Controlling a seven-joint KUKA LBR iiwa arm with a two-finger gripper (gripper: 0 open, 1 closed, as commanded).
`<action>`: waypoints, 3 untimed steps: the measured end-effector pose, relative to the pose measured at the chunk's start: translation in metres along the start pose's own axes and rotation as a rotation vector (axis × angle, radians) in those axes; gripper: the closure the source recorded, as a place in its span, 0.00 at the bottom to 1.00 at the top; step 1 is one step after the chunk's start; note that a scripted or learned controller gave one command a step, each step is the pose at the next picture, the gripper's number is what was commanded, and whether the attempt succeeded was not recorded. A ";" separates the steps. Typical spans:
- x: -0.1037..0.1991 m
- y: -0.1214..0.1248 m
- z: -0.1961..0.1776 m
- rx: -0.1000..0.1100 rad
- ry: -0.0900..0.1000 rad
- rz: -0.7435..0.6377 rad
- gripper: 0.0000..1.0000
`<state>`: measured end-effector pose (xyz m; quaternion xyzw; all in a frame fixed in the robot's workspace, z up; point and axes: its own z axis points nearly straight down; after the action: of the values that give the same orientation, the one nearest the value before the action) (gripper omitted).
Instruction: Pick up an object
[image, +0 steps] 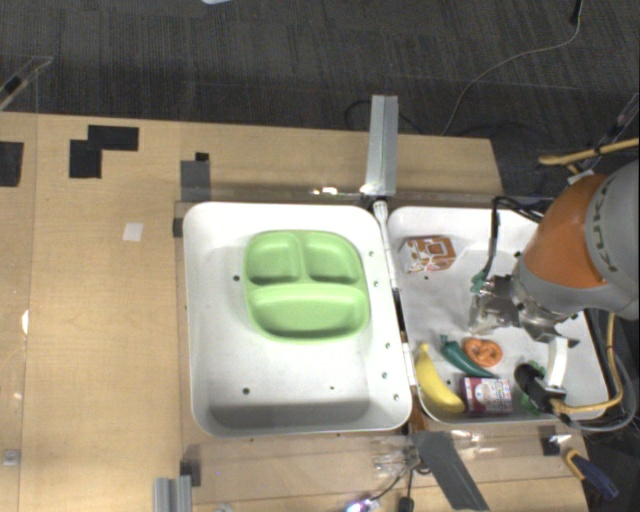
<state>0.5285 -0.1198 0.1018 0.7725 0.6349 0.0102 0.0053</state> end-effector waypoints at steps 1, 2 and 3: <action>0.080 0.026 -0.081 0.020 -0.009 0.057 1.00; 0.080 0.026 -0.081 0.020 -0.010 0.056 0.00; 0.024 0.001 -0.017 0.023 -0.009 0.040 0.00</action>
<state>0.5337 -0.0968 0.1192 0.7851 0.6194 -0.0006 -0.0007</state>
